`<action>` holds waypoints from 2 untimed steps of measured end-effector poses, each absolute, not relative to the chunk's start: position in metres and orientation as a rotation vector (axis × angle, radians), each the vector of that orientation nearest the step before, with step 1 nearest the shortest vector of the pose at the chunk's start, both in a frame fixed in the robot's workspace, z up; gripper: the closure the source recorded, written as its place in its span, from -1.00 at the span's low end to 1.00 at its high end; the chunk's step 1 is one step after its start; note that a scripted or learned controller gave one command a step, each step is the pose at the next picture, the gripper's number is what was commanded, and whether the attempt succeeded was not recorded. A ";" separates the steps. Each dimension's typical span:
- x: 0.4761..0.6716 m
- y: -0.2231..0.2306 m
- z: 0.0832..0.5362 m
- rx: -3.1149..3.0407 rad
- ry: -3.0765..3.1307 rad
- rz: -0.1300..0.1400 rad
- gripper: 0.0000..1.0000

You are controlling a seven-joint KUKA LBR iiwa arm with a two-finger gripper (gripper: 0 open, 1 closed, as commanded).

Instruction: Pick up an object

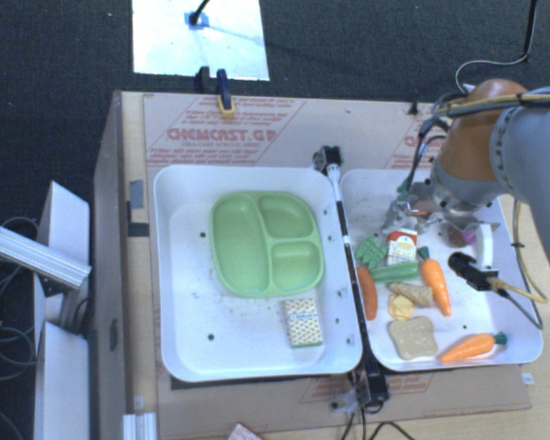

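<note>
The hand (409, 213) hangs low over the far part of the right bin (374, 193), at the end of the grey arm (532, 145) that comes in from the right. From this angle I cannot tell whether it is released or clenched, and nothing can be seen held in it.

Nearest to it, just on the near side, a small red-and-white carton (402, 246) stands in the bin, apart from the hand. A ridged green piece (371, 250) lies to the left of the carton and a long green pod (394, 271) lies across in front of it. One carrot (434, 286) lies right of the pod, a second (367, 292) by the bin's left wall and a third (467, 346) near the front right corner. Between them are a knobbly tan piece (411, 293), a small yellow lump (401, 308) and a bread slice (412, 337). A dark purplish thing (456, 236), perhaps a toy fruit, sits under the wrist.

The left bin (188, 246) holds a green divided plate (266, 243) and, nearer the front, a patterned block (302, 322). Both bins rest on the tabletop (367, 126).
</note>
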State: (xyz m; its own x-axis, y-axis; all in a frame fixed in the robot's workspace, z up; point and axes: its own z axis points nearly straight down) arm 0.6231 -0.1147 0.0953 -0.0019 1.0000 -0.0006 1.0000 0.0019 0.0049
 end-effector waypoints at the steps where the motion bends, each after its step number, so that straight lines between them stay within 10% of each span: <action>1: 0.597 -0.061 0.206 2.214 2.224 0.006 1.00; 2: 0.565 -0.061 0.245 2.219 2.222 0.002 1.00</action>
